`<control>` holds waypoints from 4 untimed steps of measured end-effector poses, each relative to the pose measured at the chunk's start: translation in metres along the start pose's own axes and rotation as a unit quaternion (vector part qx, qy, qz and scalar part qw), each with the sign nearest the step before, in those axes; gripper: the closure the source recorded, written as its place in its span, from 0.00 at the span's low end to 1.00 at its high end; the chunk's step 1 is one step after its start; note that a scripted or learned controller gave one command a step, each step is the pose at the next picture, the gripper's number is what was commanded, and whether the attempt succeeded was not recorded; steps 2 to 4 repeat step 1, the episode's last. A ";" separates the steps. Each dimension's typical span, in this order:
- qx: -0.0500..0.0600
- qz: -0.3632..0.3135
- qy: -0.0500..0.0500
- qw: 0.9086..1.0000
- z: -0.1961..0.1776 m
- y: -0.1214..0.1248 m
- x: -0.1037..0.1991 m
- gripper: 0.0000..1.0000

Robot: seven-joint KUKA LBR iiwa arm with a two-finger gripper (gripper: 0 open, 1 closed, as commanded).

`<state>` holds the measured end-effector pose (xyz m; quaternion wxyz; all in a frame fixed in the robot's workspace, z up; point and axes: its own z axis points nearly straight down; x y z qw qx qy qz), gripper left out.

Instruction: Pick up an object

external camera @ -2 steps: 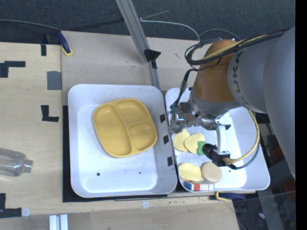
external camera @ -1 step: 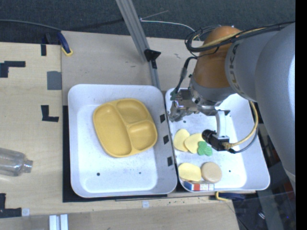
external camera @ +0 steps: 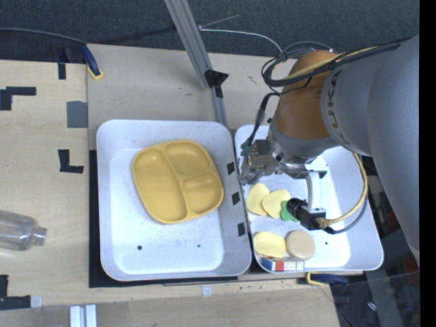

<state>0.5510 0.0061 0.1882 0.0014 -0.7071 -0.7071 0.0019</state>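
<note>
My gripper [external camera: 252, 169] hangs low over the far left part of the right bin [external camera: 354, 251], close to the wall between the two bins. Just in front of it lie two pale yellow round pieces [external camera: 267, 201], side by side. A small green piece [external camera: 289, 211] rests beside them. Nearer the front edge sit another yellow piece [external camera: 269, 244] and a tan round piece [external camera: 300, 244]. A red and blue item [external camera: 283, 266] lies along the bin's front wall. The arm's grey body and orange band cover the back of this bin.
The left bin [external camera: 112, 182] holds a yellow divided plate [external camera: 178, 180] in its middle. A clear plastic bottle [external camera: 19, 231] lies on the bench at the far left. A metal rail [external camera: 191, 36] slants down to the bins' back edge.
</note>
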 end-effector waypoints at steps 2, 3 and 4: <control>0.000 0.000 0.000 1.000 -0.013 -0.035 -0.015 1.00; 0.000 0.000 0.000 1.000 -0.013 -0.035 -0.015 1.00; 0.000 0.000 0.000 1.000 -0.013 -0.035 -0.015 1.00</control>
